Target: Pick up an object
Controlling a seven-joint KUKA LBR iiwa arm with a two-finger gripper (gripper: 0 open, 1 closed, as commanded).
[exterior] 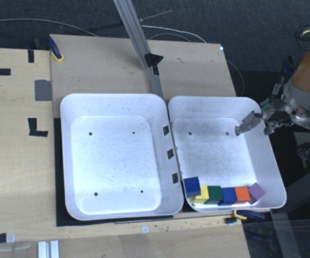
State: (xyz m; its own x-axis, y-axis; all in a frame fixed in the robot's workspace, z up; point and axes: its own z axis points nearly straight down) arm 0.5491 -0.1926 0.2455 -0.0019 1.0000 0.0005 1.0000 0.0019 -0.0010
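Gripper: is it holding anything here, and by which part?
Nothing. The gripper hangs over the right bin's far right edge, away from the blocks.

— Where are the blocks?
— Along the right bin's (219,109) near wall: blue block (192,185) atop a yellow block (201,196), then green block (214,193), another blue cube (229,194), orange block (242,193), purple block (256,191).
— Touching?
— Packed in a row.

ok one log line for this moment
hand: over right bin's far right edge, holding nothing | blocks: row along near wall | pick: not yet done
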